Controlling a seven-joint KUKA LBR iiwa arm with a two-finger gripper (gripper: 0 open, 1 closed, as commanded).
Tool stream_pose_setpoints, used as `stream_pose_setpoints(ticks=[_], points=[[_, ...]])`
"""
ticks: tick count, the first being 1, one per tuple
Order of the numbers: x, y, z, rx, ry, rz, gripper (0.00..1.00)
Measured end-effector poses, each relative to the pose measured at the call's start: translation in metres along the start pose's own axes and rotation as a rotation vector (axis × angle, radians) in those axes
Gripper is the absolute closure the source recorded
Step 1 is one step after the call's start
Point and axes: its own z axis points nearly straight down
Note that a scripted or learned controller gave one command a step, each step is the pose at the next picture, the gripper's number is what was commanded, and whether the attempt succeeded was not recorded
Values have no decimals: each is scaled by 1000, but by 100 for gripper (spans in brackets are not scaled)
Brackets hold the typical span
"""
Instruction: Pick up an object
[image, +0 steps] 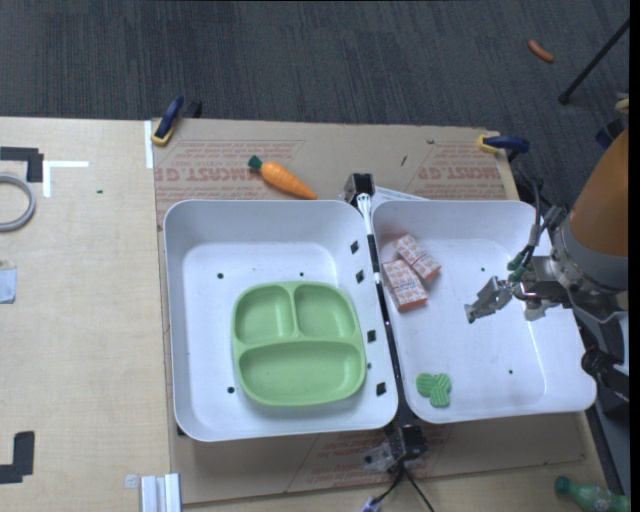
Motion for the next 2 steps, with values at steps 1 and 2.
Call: stream_pose_setpoints(ticks=[1, 2], points=[[93, 54, 8, -1, 0, 4, 0], [87, 100, 54, -1, -1, -316, 0]])
